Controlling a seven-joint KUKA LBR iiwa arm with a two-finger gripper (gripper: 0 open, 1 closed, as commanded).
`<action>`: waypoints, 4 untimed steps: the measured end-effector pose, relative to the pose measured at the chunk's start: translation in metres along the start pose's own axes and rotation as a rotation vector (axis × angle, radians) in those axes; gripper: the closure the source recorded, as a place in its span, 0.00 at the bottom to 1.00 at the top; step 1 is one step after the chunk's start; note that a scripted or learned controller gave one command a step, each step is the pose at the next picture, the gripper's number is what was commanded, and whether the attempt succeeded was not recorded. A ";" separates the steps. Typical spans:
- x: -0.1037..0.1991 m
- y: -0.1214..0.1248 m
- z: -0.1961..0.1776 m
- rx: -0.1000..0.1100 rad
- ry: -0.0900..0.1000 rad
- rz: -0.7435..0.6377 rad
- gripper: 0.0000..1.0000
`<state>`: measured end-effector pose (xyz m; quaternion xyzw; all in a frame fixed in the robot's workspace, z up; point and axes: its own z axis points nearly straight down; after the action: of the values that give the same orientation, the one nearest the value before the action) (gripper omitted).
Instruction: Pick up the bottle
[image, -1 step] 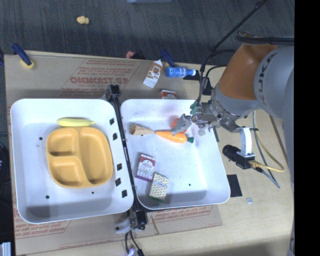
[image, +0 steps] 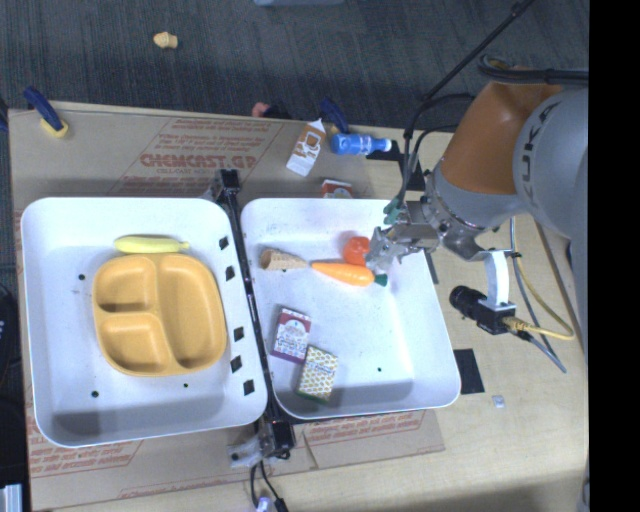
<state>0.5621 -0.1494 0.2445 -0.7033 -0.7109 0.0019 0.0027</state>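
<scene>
Right bin (image: 420, 385) holds no bottle; that blue bottle (image: 357, 145) lies outside (looks light, slick, grab mid-body). Gripper (image: 385, 252) over the carrot (image: 342, 272), can't tell its state.

And there's the small blue plastic bottle (image: 358, 145) with its pale cap end, lying flat on its side. It's up on the table beyond the right bin's far rim, cap end pointing right.

Carrot (image: 343, 272), tomato (image: 356, 247), banana (image: 151, 244), yellow tray (image: 158, 312).
</scene>
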 end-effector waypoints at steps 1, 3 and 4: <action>-0.061 -0.063 0.084 -0.001 0.000 0.074 1.00; -0.061 -0.086 0.040 -0.005 -0.002 -0.157 1.00; -0.061 -0.086 0.060 -0.003 0.000 -0.539 1.00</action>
<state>0.4762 -0.2108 0.1849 -0.4888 -0.8724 0.0003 0.0020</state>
